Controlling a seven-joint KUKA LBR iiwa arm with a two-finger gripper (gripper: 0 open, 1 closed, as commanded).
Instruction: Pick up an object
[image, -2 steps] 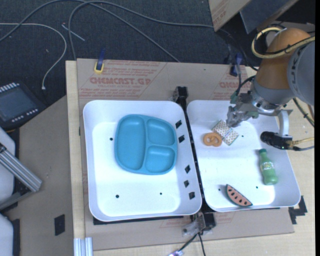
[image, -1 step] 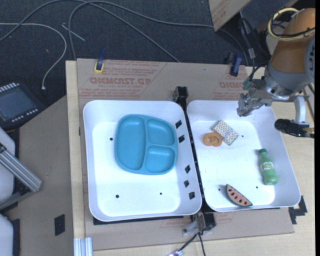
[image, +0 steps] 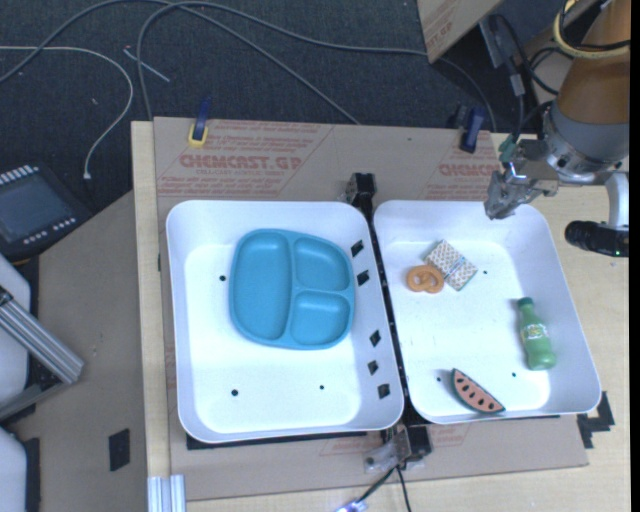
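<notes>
A blue divided plate (image: 292, 288) is held in the left bin (image: 195, 380). In the right bin (image: 560, 290) are seen a green bottle (image: 535, 334) lying lengthwise front-to-back, a watermelon slice (image: 476, 391), a checkered packet (image: 451, 264) and a pretzel (image: 425, 279). The gripper (image: 503, 203) is poised over the right bin's far edge; its state cannot be told.

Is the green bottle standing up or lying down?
Lying down. The green bottle shows its full side, white cap pointing toward the far edge of the right bin.
</notes>
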